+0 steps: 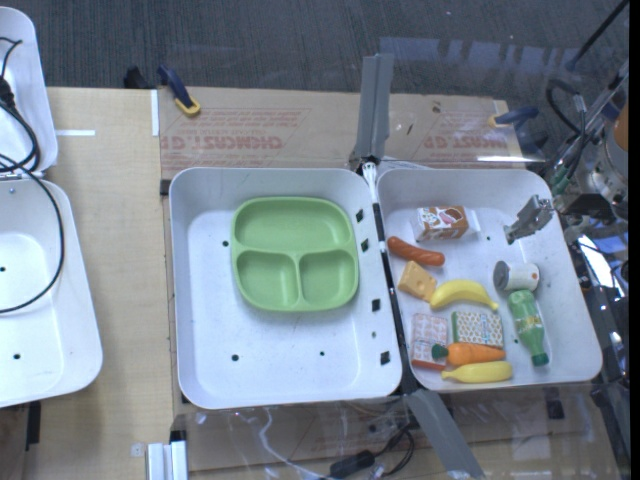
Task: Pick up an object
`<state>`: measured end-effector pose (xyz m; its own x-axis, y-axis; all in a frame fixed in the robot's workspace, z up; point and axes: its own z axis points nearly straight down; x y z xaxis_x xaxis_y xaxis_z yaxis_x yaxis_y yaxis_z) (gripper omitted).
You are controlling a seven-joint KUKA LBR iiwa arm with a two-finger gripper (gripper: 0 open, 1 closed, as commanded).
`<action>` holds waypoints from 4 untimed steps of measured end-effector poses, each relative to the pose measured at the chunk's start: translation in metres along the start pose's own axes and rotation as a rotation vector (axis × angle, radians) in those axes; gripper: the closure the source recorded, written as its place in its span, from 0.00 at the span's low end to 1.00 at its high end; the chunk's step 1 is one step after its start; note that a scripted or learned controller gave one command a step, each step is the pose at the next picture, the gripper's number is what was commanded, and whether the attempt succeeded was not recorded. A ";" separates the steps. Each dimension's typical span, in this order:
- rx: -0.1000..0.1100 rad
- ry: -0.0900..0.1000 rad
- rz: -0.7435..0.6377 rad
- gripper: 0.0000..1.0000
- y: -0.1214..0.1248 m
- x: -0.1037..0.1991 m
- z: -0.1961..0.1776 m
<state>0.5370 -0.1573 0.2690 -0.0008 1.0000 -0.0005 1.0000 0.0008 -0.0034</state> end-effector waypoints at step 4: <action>0.000 0.001 0.177 1.00 -0.047 -0.043 0.142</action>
<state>0.4896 -0.2004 0.1270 0.1757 0.9844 -0.0001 0.9844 -0.1757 -0.0034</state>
